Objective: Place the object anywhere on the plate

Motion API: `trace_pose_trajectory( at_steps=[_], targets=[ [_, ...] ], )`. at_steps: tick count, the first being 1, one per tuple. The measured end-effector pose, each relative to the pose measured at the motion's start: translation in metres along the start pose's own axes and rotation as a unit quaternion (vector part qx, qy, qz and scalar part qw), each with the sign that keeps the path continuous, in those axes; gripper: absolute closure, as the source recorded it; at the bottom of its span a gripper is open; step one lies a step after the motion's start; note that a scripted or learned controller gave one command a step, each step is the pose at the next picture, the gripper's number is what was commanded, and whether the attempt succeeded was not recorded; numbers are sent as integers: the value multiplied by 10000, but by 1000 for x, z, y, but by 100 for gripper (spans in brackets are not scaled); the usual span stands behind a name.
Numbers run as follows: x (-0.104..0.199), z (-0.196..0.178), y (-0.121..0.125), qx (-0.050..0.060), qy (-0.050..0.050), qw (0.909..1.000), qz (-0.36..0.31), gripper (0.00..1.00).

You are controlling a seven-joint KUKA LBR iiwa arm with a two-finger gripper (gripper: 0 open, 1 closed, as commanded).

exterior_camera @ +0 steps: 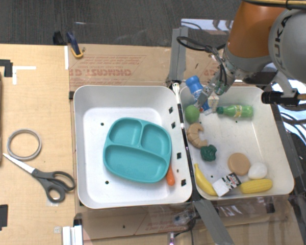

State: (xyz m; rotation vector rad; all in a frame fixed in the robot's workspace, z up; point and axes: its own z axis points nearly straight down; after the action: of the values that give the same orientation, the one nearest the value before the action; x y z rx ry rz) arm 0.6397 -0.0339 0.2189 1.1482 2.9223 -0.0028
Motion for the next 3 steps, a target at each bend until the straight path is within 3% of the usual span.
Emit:
trace_pose_trajectory(
  at_steps=[1, 2, 3],
  targets=[
    [83, 12, 23, 2, 15, 10000, -11, 100],
    [170, 72, 53, 8, 23, 9802, -1982, 100],
    [182, -40, 20, -12, 2, 9750, -2224, 100]
  ],
)
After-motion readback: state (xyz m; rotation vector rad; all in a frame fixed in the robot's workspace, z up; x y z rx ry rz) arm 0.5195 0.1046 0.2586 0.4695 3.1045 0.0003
